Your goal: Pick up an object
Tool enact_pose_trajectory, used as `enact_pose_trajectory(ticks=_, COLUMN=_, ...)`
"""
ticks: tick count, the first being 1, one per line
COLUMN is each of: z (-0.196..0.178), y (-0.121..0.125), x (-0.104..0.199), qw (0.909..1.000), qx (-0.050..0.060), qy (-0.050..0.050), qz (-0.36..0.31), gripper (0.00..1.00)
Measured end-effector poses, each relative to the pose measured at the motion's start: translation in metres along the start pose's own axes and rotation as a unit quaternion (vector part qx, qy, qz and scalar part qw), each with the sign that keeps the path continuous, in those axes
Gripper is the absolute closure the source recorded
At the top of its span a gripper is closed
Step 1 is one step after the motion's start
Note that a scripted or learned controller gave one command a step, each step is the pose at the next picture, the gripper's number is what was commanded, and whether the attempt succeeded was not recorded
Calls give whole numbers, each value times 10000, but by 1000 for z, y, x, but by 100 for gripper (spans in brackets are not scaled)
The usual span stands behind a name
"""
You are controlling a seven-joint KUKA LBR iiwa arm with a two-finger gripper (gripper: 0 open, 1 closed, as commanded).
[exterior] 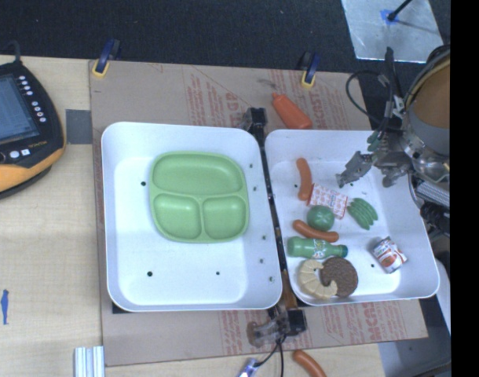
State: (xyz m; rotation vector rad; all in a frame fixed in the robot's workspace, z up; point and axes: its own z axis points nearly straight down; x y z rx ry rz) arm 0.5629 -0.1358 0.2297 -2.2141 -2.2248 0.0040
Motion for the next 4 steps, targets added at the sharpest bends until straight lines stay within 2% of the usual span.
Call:
enact_pose_trajectory(ticks=1, z=139, y=47, x=25, qw=10000, qx=7, qy=-8, qz=-7, gripper=0)
enact_pose_trajectory(ticks=2, z=128, y=47, x=23, qw=10000, qx=7, qy=-16, qz=-21, gripper=100)
enact_pose_trajectory(ticks=3, z=37, y=7, x=59, qw=10000, qx=-7, qy=1, qz=-2, gripper=100)
enact_pose_trajectory(ticks=4, z=-18, y=55, x=145, qw=10000, qx=-3, qy=5, qz=-2, gripper=100)
